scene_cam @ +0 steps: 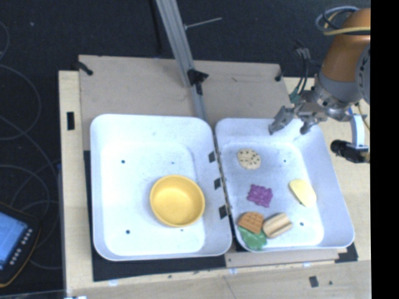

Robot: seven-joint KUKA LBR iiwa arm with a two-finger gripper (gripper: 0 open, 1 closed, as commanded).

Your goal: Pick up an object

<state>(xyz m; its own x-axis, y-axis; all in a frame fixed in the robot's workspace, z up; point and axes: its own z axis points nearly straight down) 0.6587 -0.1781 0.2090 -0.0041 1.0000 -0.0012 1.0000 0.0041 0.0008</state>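
My gripper (pixel 292 124) hangs over the far right corner of the right bin (pixel 324 161), open with nothing between its fingers. Below it in that bin lie a speckled cookie (pixel 249 159), a purple block (pixel 260 195), a yellow wedge (pixel 303 192), a waffle-like brown piece (pixel 251 222), a tan bread roll (pixel 277 224) and a green piece (pixel 254 240) under the waffle. The cookie lies closest to the gripper, nearer the camera and to the left.
The left bin (pixel 118 167) holds a yellow bowl (pixel 177 200). A slanted metal pole (pixel 177 42) rises behind the seam between the bins. The bench edge runs close to the bins' front rims.
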